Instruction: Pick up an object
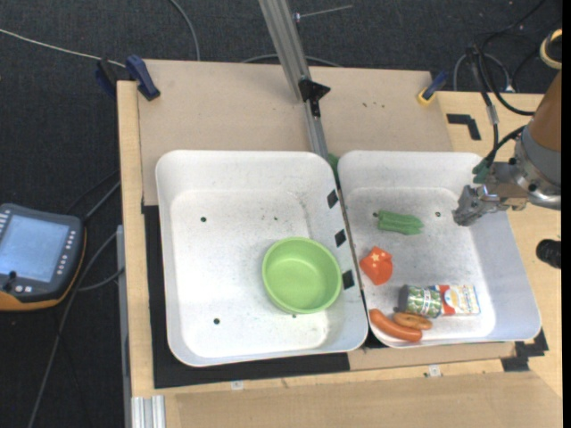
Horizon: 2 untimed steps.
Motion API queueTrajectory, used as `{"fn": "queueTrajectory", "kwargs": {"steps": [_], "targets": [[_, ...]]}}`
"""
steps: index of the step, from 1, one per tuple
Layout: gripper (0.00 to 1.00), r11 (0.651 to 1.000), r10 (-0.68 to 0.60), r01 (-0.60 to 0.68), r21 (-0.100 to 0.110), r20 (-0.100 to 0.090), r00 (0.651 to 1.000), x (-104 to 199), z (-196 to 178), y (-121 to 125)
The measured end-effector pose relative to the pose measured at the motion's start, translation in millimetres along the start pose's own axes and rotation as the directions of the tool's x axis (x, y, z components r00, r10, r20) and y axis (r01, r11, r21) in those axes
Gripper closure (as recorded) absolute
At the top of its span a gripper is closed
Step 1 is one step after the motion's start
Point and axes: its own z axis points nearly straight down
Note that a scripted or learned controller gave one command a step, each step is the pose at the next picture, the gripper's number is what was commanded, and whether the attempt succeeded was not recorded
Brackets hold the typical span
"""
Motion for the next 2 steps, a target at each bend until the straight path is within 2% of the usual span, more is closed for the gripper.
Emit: {"fn": "queueTrajectory", "kwargs": {"steps": [1, 2], "targets": [[1.0, 1.0, -0.004, 0.004, 0.003, -0.002, 1.0, 54, -8, 5], [1.0, 1.0, -0.004, 0.004, 0.004, -0.002, 1.0, 100, -11, -3]]}}
